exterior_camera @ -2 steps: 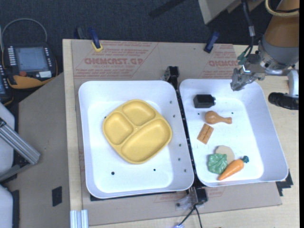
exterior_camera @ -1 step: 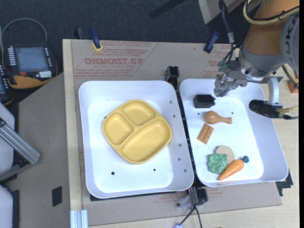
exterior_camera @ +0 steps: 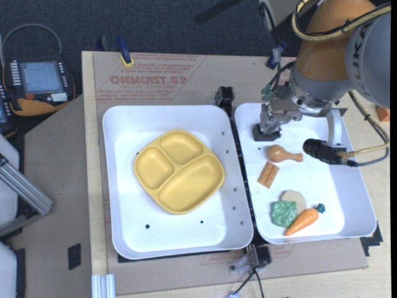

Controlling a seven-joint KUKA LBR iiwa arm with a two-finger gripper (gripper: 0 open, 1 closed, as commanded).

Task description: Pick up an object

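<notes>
Two shallow white bins sit side by side on a table point(exterior_camera: 155, 79). The left bin point(exterior_camera: 115, 166) holds a yellow divided plate point(exterior_camera: 180, 169). The right bin point(exterior_camera: 347, 197) holds several small toy foods. The gripper point(exterior_camera: 267, 128) hangs low over the right bin's upper left corner, with a tan drumstick-shaped toy point(exterior_camera: 283, 154) just below and beside it, apart from it. Whether the gripper is open or closed cannot be made out from this angle, and nothing is seen held in it.

The drumstick toy looks like the closest candidate. It is probably light, rigid and smooth, so it may slip or roll; across the rounded bulb seems the surest grip.

Further down lie a brown ridged block point(exterior_camera: 267, 175), then a green leaf piece point(exterior_camera: 283, 214) touching a beige disc point(exterior_camera: 294, 198) and an orange carrot point(exterior_camera: 301, 222). The leaf covers part of the disc. The gripper's tips are hard to tell from the bin floor.
</notes>
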